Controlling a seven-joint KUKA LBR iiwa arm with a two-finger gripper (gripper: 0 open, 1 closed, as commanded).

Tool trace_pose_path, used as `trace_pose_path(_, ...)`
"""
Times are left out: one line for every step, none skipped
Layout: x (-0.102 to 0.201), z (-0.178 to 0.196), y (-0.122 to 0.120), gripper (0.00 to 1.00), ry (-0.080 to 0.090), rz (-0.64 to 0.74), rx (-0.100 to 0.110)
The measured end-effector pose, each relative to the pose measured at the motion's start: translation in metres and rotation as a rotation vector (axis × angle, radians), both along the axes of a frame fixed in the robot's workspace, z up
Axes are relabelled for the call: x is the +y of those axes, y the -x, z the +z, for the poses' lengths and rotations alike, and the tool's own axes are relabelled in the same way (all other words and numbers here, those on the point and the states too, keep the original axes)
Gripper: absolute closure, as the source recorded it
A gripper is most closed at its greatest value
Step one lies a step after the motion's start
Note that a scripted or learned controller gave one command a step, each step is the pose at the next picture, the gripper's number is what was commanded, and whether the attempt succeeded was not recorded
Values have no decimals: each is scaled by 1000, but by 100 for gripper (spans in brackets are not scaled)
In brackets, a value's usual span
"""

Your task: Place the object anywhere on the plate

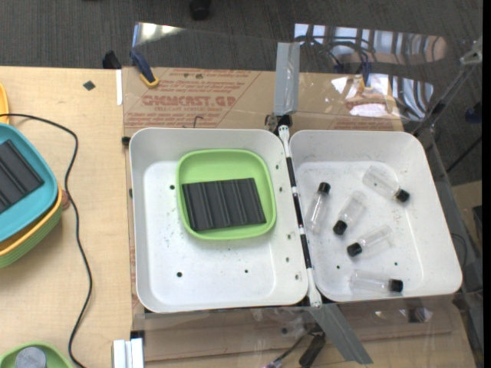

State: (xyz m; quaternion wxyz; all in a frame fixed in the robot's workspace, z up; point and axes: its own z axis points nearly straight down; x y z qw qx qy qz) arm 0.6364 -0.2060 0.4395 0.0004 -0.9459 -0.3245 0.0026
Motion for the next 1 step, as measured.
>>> trace_pose_path(-13, 0, -14, 0, 0, -93, 0)
